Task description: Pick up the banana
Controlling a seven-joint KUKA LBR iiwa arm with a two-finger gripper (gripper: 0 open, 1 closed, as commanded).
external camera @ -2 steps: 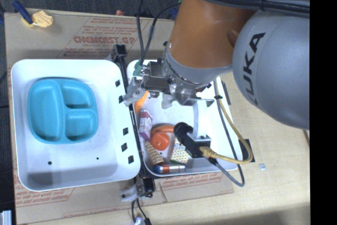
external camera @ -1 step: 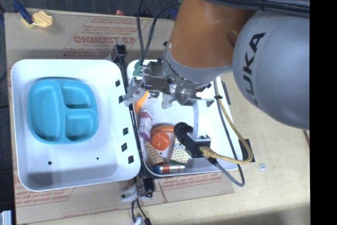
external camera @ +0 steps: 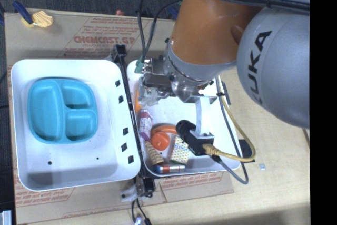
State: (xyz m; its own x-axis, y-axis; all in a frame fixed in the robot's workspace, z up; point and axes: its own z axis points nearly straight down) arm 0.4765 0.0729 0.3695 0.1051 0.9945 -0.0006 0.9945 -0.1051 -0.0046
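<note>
My gripper hangs low over the far left part of the right bin, under the big orange and grey wrist that covers most of that bin. A thin orange-yellow sliver shows against the bin's left wall, just left of the gripper; too little of it is visible to say what it is. Whatever lies directly beneath the wrist is hidden.
In the right bin's near part lie a pink-purple item, an orange round item, a waffle cone, a patterned piece and a marker. The left bin holds a blue divided plate. A yellow-and-blue item rests on cardboard, far left.
</note>
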